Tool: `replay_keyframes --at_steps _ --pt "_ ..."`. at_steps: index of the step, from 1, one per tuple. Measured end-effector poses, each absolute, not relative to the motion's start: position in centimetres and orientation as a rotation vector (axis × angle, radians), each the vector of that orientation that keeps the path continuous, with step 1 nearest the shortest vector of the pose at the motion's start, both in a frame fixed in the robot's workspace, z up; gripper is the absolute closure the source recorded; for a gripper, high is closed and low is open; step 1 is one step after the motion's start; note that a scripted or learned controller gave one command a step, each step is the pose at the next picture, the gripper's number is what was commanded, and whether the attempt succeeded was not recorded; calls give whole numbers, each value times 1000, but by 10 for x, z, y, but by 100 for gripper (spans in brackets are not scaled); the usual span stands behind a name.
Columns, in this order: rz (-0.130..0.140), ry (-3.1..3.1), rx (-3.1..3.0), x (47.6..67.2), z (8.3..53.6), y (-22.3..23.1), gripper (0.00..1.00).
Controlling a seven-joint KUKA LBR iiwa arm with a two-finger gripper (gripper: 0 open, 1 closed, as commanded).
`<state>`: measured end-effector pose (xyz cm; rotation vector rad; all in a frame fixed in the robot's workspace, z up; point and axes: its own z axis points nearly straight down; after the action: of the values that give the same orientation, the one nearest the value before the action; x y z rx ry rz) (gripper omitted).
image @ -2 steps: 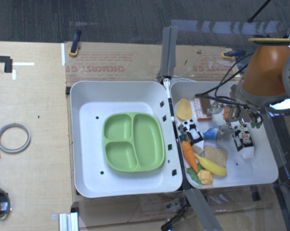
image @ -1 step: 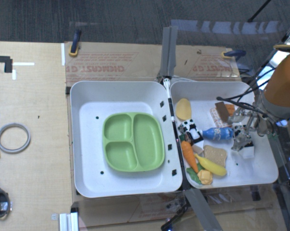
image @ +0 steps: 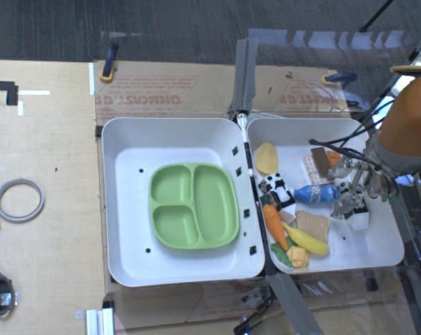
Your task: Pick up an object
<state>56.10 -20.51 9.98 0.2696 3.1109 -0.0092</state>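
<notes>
The right bin holds several small objects. A pale yellow oval piece lies at its far left, with a black-and-white toy just below it. An orange carrot, a yellow banana and a tan bread slice lie near the front left. A blue bottle lies on its side in the middle. A brown block sits further back. My gripper hangs over the right half of this bin, just right of the blue bottle's end, with cables around it.
The left bin holds a green divided plate. A grey tape ring lies on the wooden bench at far left. A metal divider post rises between the bins at the back. The arm's orange band is at the right edge.
</notes>
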Motion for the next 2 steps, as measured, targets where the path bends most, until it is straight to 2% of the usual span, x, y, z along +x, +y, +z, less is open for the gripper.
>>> replay_keyframes --at_steps 1,2 --pt "-1 3106 315 534 100 -220 0" --pt "-5 3103 354 526 99 -178 0"
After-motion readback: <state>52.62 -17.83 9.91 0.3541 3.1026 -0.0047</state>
